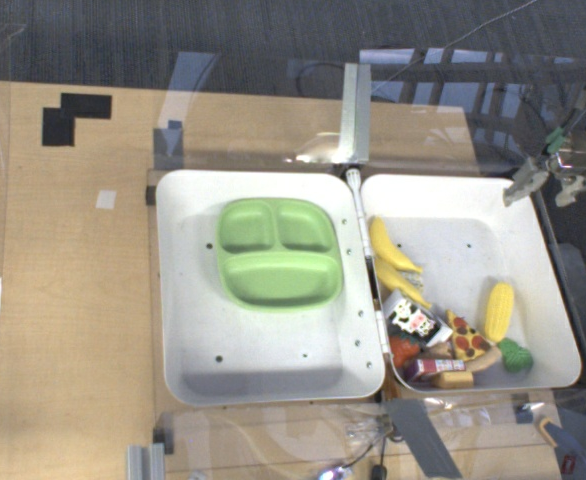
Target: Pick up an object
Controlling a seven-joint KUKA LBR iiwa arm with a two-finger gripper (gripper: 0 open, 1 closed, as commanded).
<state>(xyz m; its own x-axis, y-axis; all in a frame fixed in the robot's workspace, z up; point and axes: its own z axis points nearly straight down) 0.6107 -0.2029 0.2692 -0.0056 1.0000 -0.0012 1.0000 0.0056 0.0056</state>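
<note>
Your gripper [541, 180] hovers spread wide, holding nothing, at the right bin's [453, 203] far right corner. Toys crowd its near edge; drop squarely over the corn cob [499, 311], standing clear of the rest.

The gripper [545, 185] at the frame's three o'clock edge presents as pale grey metal, with two slim light fingers [521, 184] and thin dark cabling above. Markings indistinct.
</note>
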